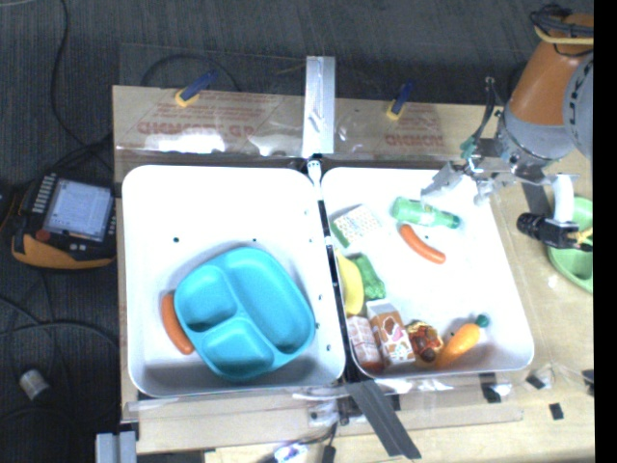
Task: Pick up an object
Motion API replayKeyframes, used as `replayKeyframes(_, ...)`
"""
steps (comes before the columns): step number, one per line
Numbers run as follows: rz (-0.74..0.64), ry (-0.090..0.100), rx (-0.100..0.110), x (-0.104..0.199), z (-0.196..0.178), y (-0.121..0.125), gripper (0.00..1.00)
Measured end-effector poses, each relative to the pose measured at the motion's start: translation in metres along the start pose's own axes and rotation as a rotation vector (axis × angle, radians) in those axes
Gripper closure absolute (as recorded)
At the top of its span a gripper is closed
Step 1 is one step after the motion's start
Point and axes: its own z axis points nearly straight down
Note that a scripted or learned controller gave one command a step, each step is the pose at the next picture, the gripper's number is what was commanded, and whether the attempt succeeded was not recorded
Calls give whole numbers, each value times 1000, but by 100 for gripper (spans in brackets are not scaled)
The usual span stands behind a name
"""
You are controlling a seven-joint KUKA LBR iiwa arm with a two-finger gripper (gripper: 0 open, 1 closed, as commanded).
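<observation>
The gripper (461,177) hangs over the right bin's (501,258) upper right corner, just beside the green bottle (425,213); whether it is released or clenched, I cannot tell.

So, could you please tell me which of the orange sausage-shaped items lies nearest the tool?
The orange sausage in the right bin, just below the green bottle. It lies close to the tool; the other sits beside the blue tray in the left bin.

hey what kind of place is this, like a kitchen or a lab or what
Most likely a robotics lab workbench, not a kitchen. A robot arm reaches over two white bins holding toy food like a plastic carrot and banana, and a handheld control pendant with cables lies on the carpet.
</observation>
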Motion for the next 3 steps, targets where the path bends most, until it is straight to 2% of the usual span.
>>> replayKeyframes(1,1,-1,-1,4,102,-34,0)
replayKeyframes(2,10,-7,-12,12,106,-39,0)
replayKeyframes(3,-5,-8,-14,20,106,-54,0)
